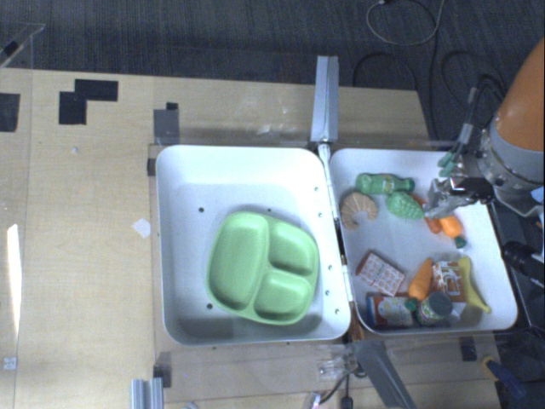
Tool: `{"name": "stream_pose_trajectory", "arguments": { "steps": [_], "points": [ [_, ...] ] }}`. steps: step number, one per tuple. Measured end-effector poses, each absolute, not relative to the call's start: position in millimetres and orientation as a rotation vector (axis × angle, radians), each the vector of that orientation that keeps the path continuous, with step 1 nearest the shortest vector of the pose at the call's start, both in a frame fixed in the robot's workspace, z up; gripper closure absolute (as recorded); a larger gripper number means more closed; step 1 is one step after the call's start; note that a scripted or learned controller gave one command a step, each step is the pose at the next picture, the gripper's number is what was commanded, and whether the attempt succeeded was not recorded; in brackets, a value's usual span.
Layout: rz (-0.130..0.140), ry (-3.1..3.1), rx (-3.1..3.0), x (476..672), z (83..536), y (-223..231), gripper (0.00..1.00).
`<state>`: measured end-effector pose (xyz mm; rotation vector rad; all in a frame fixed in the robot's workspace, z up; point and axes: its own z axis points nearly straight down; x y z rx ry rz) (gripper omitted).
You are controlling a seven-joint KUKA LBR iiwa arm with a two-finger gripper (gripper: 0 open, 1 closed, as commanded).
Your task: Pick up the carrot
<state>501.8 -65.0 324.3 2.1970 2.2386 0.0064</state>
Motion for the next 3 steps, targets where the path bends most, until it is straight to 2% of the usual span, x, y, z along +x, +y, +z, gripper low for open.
{"name": "stream_pose_trajectory", "arguments": {
  "steps": [1,2,3],
  "points": [
    [0.006,2.239,2.197,501.8,324,-65,0.00],
    [0.003,2.233,2.205,487.8,223,-104,0.00],
    [0.002,2.265,2.173,514.2,153,-155,0.00]
  ]
}}
